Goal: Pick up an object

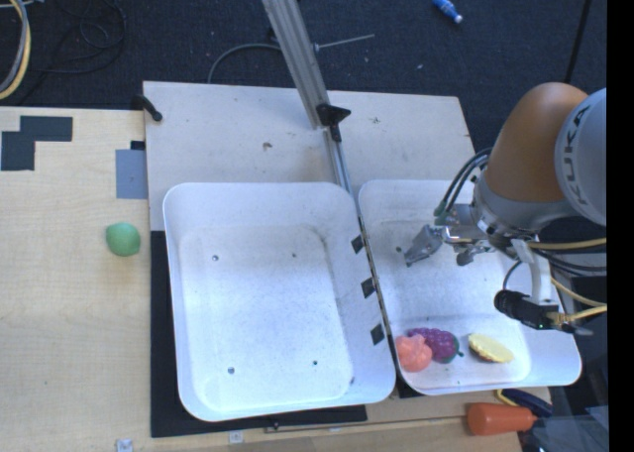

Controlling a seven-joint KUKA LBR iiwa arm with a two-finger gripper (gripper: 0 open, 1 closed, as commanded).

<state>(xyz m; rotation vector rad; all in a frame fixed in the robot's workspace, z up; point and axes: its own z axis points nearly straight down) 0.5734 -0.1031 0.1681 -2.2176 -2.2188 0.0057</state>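
Reaching in from the right, the arm (540, 158) covers the right bin's (436, 212) right edge, and its grey-and-orange body is cut off by the frame. Part of the lettering "KUK" reads on the grey housing; the rest is out of view. The gripper (446, 247) hangs over the middle of the right bin, its two fingers (424, 245) spread apart with nothing between them. Three small objects lie along that bin's near edge: an orange-pink piece (413, 352) touching a purple grape cluster (436, 343), and a yellow piece (490, 349) a little apart toward the near right corner; their exact shapes are hard to make out. The left bin (188, 242) adjoins the right bin. A green ball (123, 239) rests on the wooden bench (59, 321) left of the bins. An orange tool (500, 418) lies below the right bin, partly hidden.
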